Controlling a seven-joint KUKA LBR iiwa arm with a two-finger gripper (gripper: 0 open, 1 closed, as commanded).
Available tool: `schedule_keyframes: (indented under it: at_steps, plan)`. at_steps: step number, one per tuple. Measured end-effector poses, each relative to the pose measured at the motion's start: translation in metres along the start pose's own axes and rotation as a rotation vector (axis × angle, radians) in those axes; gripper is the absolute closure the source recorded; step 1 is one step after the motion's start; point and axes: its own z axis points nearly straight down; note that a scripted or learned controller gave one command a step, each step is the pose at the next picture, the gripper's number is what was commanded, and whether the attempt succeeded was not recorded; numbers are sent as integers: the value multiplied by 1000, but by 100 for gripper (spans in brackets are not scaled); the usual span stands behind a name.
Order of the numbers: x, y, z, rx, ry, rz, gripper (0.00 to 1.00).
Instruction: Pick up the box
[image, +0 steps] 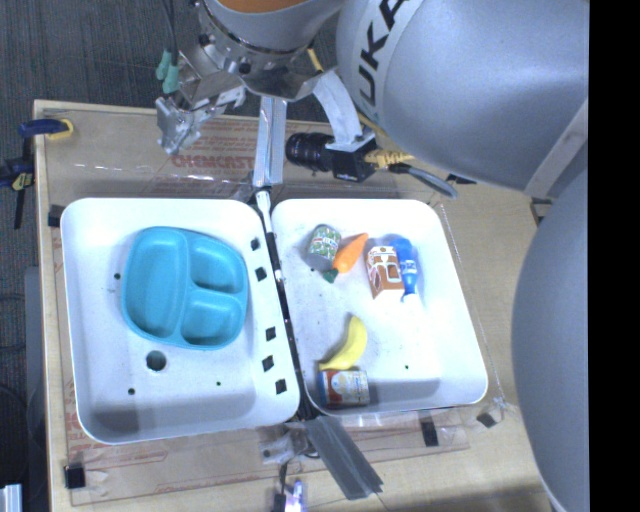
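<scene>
The box (382, 270) lies in the right bin (455, 300), between a carrot (349, 253) and a blue bottle (405, 266), well below and right of the gripper (180, 125) at upper left. Its grip cannot be told. The left bin (85, 300) holds 1 blue tray (186, 287).

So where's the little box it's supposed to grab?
The box lies in the right bin, toward its far side, between the carrot and the blue bottle.

Glossy blue plastic tray (186, 288), smooth white bins (90, 395), printed cardboard box (383, 270).
</scene>
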Motion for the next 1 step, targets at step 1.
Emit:
schedule_keyframes:
  at_steps: [1]
  plan:
    - [-22, 7, 0, -2, 0, 477, 100]
